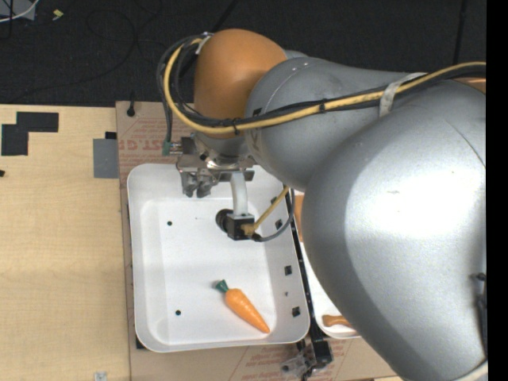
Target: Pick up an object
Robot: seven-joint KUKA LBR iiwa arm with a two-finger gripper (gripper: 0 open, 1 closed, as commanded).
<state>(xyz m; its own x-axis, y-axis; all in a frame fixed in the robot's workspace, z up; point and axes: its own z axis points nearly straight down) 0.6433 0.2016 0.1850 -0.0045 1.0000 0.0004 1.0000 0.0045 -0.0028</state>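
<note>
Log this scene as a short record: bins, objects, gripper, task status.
left bin: white, carrot lies in it
carrot: orange, green end toward the bin's middle, in the view's lower right part of the bin
gripper: over the bin's far end, apart from the carrot
right bin: mostly hidden by the arm; orange thing at its near end
status: carrot not picked up

A pale wood-grain counter [55, 252] fills the 9 o'clock side, with black patches [32, 125] and a grey patch [104, 157] toward 10 o'clock. Dark floor [95, 38] with loose cables [20, 6] spans 12 o'clock.
</note>
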